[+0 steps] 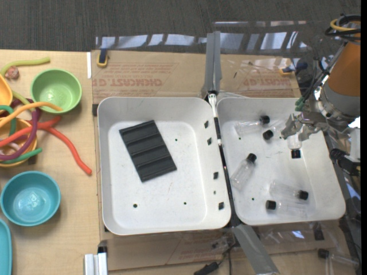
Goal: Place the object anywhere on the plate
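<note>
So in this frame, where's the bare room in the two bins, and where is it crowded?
Left bin: bare floor all around the black ridged plate, widest to its right and below. Right bin: crowded, with clear vials scattered across it and the gripper above its upper right. A small free patch lies at its middle.

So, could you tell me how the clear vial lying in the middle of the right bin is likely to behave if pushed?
The vial looks like a round tube lying on its side, so it would probably roll. It seems small, clear and empty, so likely light. Its smooth wall may slip between the fingers of the gripper.
</note>
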Robot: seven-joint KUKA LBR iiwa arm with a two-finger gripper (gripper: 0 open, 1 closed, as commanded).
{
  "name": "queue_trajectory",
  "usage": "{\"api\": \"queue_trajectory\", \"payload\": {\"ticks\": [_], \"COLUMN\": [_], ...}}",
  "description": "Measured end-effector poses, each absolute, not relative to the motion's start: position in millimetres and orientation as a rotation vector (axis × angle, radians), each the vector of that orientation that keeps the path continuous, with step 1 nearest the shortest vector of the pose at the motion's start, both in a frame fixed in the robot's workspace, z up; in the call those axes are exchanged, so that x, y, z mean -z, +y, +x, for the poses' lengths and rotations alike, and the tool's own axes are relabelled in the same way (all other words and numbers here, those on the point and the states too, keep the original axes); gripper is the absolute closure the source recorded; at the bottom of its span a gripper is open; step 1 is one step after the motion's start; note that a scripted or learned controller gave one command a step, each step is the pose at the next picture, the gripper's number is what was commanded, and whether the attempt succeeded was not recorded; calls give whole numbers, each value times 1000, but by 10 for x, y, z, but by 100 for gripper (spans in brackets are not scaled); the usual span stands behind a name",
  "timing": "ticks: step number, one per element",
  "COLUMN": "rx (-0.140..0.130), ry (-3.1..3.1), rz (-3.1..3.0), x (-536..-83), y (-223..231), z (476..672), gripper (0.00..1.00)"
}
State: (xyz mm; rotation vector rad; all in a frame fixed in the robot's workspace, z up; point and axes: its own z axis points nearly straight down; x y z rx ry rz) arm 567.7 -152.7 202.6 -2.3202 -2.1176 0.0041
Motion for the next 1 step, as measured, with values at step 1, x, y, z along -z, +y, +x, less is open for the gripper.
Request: {"api": "queue_trajectory", "payload": {"ticks": [1], "rx": [-4], "ry": [-2224], "rz": [-2214], "x": [-1427], "y": [-1604], "z": [5182], "gripper": [100]}}
